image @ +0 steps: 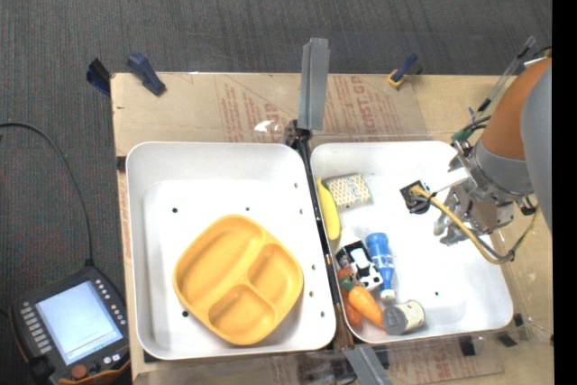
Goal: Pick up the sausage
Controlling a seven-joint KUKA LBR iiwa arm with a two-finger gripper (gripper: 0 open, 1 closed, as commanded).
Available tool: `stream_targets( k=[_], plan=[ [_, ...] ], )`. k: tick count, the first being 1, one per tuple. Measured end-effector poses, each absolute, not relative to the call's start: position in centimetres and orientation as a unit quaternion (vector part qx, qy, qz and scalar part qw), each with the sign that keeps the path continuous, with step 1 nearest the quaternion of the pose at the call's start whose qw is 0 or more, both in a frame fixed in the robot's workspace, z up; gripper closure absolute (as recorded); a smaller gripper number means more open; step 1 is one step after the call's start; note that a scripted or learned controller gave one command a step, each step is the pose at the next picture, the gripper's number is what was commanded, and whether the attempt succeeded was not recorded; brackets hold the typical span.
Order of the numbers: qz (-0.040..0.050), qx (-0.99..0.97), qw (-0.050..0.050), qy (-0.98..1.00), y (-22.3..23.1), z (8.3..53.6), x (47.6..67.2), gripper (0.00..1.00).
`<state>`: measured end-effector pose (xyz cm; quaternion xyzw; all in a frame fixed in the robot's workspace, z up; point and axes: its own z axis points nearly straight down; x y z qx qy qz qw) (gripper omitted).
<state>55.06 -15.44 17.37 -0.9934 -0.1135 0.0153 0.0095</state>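
I see the gripper (451,225) over the right bin (433,160), right of the blue bottle (380,259). Whether its claw is spread, I cannot tell. No label reads clearly.

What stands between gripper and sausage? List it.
The blue bottle and the black-and-white toy lie between the gripper and what looks like the sausage, a reddish piece packed against the carrot.

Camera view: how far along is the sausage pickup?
Nothing looks done. The claw hangs over the right bin's right part, apart from the items. Left: reach the pile by the carrot, grasp and lift the sausage, which I cannot tell apart there.
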Motion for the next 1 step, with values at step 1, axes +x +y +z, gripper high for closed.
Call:
stream_targets(
  k=[1],
  plan=[
    [0.0182, -0.993, 0.011, -0.117, -15.39, 18.11, 54.98, 1.0]
  ],
)
